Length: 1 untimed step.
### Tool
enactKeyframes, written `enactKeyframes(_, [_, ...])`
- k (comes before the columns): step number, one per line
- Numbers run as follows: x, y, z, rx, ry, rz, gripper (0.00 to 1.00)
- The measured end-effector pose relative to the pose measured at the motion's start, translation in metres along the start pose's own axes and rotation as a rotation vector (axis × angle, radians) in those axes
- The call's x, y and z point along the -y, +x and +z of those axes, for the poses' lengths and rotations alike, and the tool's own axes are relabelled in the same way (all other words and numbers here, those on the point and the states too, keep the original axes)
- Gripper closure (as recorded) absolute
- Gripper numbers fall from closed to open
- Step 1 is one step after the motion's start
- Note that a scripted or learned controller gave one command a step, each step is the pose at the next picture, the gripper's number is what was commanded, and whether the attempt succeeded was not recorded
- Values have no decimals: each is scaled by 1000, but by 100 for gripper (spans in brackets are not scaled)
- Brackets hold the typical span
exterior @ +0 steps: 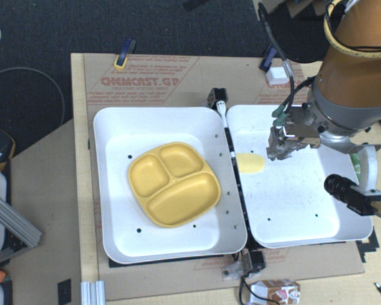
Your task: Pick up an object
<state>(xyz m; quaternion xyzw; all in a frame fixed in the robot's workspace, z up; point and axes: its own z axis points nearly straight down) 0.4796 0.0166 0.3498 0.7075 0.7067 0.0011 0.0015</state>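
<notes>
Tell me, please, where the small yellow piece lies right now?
The small yellow piece lies in the right bin, by its left wall, just left of the claw.

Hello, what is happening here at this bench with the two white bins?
A grey robot arm with an orange band reaches in from the right, and its gripper hangs over the right bin, just beside a small pale yellow object near that bin's left wall. Nothing is visibly held. A yellow divided plate lies in the left bin, untouched.
</notes>
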Motion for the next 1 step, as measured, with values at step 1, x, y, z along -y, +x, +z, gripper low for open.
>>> enactKeyframes(1, [0, 54, -32, -1, -1, -5, 100])
